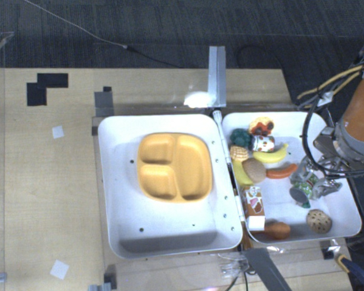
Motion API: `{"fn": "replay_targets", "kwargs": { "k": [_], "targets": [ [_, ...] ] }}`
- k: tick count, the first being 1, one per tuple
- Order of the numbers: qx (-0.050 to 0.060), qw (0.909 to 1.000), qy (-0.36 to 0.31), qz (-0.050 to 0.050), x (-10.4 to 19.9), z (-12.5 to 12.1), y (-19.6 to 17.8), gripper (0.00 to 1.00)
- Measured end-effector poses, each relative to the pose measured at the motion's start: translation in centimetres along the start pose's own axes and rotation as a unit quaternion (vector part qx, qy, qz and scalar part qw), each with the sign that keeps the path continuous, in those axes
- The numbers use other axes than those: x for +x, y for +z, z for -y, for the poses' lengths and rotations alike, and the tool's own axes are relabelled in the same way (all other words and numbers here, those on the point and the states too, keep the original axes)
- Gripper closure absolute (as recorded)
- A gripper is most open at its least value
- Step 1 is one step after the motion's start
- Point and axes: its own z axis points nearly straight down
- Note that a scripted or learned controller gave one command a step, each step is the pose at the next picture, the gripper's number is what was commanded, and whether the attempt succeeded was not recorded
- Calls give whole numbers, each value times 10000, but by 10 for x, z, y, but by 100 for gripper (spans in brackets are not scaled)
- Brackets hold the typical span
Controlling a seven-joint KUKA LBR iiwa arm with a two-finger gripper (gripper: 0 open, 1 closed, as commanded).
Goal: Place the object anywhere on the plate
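Wooden worktop (pixel 45 197): two white bins are carried side by side on it.
Left bin (pixel 122 230): a yellow plate (pixel 174 166) with three sections is laid in its middle; nothing is seen on the plate.
Right bin, near edge (pixel 350 227): a brown roll (pixel 276 230) and a speckled cookie (pixel 318 221) are laid here, well apart.
Right bin, middle: a small carton (pixel 254 200), a brown potato (pixel 254 168), an orange carrot (pixel 281 172) and a banana (pixel 272 155) are bunched near the plate side.
Right bin, far end: a green piece (pixel 240 137) and a small can (pixel 264 144) are seen.
Pincer (pixel 310 187): it is lowered into the right bin beside the carrot; whether it is apart or together cannot be told.
Arm (pixel 358 117): grey with orange, reached in from the right.
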Motion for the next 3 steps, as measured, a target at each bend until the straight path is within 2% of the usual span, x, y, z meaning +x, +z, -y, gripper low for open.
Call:
{"fn": "replay_targets", "kwargs": {
  "k": [1,2,3],
  "targets": [
    [14,9998,-193,29,-90,-2,-60,100],
    [-6,9989,-478,24,-165,-24,-78,100],
    [-53,9966,-828,-6,-250,-36,-5,100]
  ]
}}
